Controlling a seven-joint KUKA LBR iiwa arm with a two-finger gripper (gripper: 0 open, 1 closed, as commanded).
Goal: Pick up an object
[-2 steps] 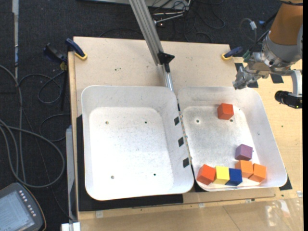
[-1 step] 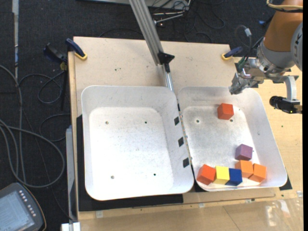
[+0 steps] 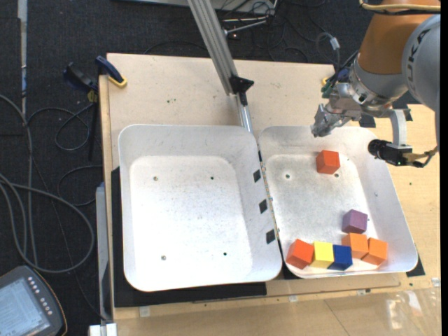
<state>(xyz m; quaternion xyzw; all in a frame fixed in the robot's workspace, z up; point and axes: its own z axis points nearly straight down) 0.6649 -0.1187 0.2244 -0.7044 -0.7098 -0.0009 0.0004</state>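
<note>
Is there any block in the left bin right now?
No: the left bin holds no block; the blocks, like the purple block, sit in the right bin.

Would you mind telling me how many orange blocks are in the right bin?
4: one alone near the far end, one at the near row's left, and two touching at its right. None seems hidden.

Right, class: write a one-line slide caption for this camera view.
Tool hovers above the orange cube in the right bin; six more blocks cluster near its front edge.
</note>
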